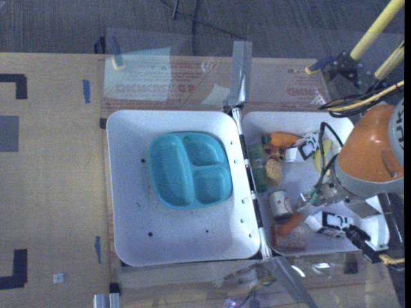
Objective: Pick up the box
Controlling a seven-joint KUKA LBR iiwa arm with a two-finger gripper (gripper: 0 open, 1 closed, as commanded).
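Right bin (260, 191): clutter small and blurred. A box (334, 222), white with a dark mark, seems to lie near its front edge, partly under the arm. Arm (369, 149) enters from the right, orange band over the bin. Gripper (314, 197) low, just beside the box; finger spread cannot be told.

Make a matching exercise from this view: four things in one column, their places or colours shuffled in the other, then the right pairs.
Things:
1. tray
2. carrot
3. arm
4. left bin

Descriptions:
A. orange, near the right bin's far edge
B. white, holds the tray
C. blue, three compartments
D. reaches over the right bin

Pairs: 1-C, 2-A, 3-D, 4-B
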